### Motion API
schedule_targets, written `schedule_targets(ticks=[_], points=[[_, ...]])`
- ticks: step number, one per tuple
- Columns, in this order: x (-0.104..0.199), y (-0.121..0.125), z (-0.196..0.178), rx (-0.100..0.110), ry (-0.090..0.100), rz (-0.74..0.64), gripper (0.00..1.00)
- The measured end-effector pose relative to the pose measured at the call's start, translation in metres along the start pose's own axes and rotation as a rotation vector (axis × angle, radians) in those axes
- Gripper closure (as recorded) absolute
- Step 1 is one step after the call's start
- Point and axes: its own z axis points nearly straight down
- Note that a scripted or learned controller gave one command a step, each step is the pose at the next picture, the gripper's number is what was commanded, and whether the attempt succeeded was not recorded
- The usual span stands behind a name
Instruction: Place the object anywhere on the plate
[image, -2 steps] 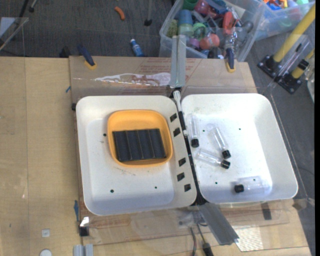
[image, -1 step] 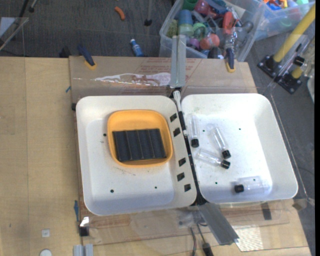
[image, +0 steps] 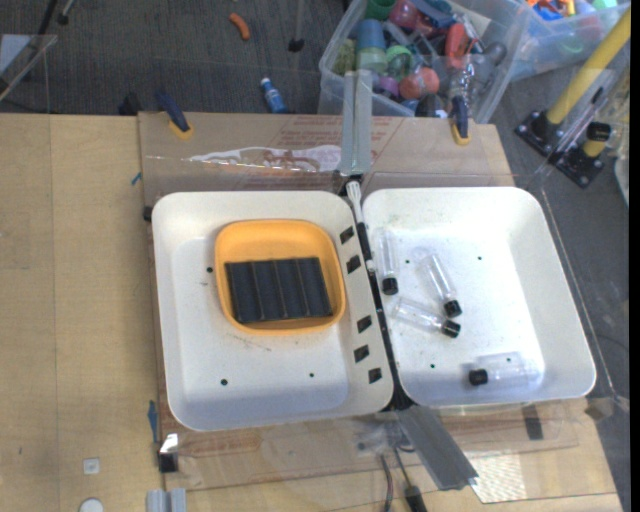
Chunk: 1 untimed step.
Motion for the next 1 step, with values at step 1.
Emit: schedule_targets(ticks=[1], points=[[-0.0069, -0.0009, 0.0001, -0.001, 0.0, -0.387, 1.0]])
